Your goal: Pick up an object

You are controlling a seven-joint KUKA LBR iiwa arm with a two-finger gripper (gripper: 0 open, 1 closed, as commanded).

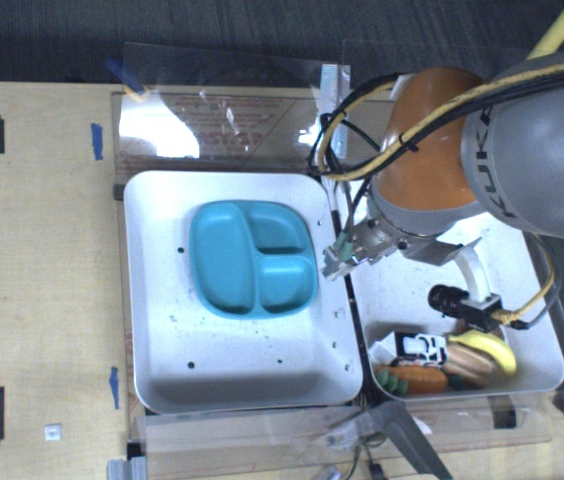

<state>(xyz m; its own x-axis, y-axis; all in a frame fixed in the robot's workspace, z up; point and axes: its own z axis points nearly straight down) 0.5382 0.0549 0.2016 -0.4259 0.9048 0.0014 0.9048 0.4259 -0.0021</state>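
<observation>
A blue divided plate (pixel 253 258) lies in the left white bin (pixel 162 348). Along the near edge of the right white bin (pixel 542 368) sit a yellow banana (pixel 489 348), a brown bun-like piece (pixel 467 365), an orange carrot (pixel 420 379) and a small black-and-white item (pixel 421 347). My gripper (pixel 339 258) hangs over the wall between the two bins, just right of the plate's rim and well above-left of the food pile. No object is visible at its tip.
The grey arm with its orange band (pixel 432 148) covers the far part of the right bin. A black fitting with a yellow cable (pixel 465 305) hangs just above the banana. A clear plastic sheet (pixel 222 118) lies behind the left bin.
</observation>
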